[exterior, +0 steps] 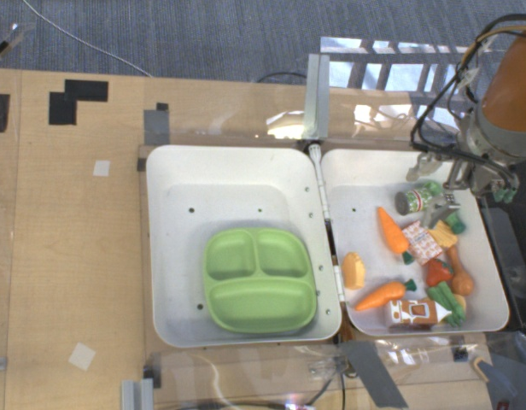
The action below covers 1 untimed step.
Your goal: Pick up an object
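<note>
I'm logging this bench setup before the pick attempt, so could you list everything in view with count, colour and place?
bins: 2, white, side by side on the bench
divided plate: 1, green, left bin, near front
carrots: 2, orange, right bin, one mid, one near the front
can: 1, grey and green, right bin, back, beside the gripper
carton: 1, brown and white, right bin, front
yellow piece: 1, right bin, left edge
other toy food: several, mixed colours, right side of right bin, too small to name
arm: 1, grey and orange, over right bin's back corner
gripper: 1, low by the can
</note>
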Motion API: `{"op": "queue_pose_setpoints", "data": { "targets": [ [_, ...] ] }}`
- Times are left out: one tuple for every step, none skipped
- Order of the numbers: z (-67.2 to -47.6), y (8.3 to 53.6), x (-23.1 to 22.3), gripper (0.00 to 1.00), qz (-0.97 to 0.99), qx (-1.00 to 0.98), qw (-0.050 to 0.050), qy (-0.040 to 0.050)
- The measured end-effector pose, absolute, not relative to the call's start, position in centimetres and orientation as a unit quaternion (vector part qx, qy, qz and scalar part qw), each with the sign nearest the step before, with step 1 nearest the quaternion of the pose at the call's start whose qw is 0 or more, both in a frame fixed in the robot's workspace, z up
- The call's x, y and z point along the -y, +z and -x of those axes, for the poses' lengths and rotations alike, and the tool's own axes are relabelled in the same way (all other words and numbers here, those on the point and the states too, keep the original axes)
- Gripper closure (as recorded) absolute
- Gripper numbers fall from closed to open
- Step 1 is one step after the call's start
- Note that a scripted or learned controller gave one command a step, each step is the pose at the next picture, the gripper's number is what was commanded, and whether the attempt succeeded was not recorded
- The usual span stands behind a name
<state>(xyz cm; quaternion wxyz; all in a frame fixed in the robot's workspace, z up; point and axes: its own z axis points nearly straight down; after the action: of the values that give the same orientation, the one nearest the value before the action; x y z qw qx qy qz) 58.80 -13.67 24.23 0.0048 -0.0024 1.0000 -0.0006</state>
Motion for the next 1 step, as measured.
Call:
{"op": "queue_pose_setpoints", "data": {
  "targets": [
    [-60.11, 9.78, 14.31, 0.0, 0.06, -0.998, 0.006, -0.001]
  ]
}}
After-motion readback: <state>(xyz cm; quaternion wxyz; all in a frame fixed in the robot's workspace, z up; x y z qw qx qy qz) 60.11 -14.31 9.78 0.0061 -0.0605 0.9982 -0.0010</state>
